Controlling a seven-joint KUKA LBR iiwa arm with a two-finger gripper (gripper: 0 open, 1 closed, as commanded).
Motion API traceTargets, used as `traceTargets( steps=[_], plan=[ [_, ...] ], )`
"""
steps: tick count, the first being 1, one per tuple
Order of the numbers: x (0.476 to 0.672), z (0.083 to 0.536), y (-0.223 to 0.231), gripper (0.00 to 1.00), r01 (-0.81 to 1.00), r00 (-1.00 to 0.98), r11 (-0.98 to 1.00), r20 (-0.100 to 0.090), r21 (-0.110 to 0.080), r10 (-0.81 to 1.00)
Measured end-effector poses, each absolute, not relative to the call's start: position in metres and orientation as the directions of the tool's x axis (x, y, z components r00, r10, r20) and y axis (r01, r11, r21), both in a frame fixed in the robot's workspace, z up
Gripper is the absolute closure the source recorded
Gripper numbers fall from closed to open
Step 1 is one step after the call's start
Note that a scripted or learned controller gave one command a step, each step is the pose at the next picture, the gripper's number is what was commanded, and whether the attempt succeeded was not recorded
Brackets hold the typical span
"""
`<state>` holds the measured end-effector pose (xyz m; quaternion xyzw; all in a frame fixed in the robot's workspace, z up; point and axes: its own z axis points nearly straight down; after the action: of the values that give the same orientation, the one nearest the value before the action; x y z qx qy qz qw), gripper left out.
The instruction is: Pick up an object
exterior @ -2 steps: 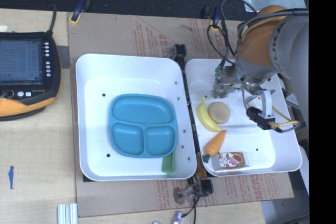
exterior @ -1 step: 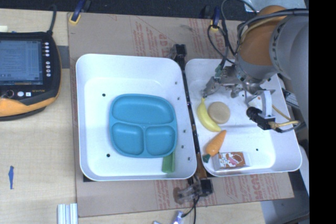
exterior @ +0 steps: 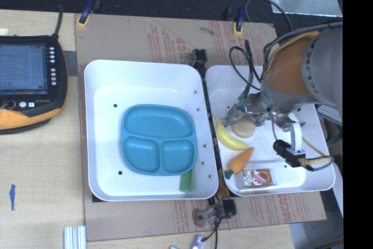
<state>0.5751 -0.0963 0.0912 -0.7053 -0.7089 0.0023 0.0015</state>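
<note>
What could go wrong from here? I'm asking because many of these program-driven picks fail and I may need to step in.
1. The pincer is low among crowded items: the banana and a pale round object lie close together, so it may nudge one aside or catch both.
2. The carrot and small carton sit near the right bin's front wall, likely awkward to grasp.
3. Loose cables hang over that bin and might snag.

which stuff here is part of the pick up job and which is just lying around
Part of the job:
gripper, low in the right bin
banana
carrot
small carton
pale round thing by the gripper

Just lying about:
blue tray in the left bin
green piece
handheld screen
blue clamps
</note>
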Motion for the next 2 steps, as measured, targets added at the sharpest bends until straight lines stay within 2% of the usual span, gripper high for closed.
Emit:
traceTargets(
  steps=[1,2],
  plan=[
    [0.576,0.103,-0.098,1.0,1.0,-0.007,0.007,-0.004,-0.003,1.0],
    [0.554,0.15,-0.149,1.0,1.0,-0.002,0.002,-0.001,-0.001,1.0]
  ],
)
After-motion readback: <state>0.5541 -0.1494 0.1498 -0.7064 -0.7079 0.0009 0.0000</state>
